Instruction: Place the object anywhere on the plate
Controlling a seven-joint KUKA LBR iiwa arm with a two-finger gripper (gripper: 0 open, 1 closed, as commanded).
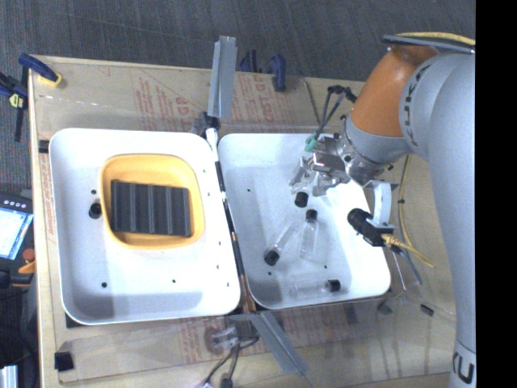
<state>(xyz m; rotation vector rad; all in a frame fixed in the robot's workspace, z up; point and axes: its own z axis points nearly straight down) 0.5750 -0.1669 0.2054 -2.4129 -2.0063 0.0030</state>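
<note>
A yellow plate (150, 165) lies in the left white bin (73, 281), and a dark grey ridged block (151, 208) rests on it. Several clear bottles with black caps lie in the right bin (250, 176): one (284, 241) slanted near the middle, one (309, 234) beside it, one (311, 284) flat by the front wall. My gripper (309, 181) hangs over the back half of the right bin, just above these bottles. A small black cap (300, 199) sits right under it; whether it is gripped is unclear.
A small black spot (94, 210) marks the left bin floor beside the plate. A metal divider bar (222, 79) stands between the bins at the back. Blue clamps (279, 69) hold the bench's far edge. The arm's bulk covers the right side.
</note>
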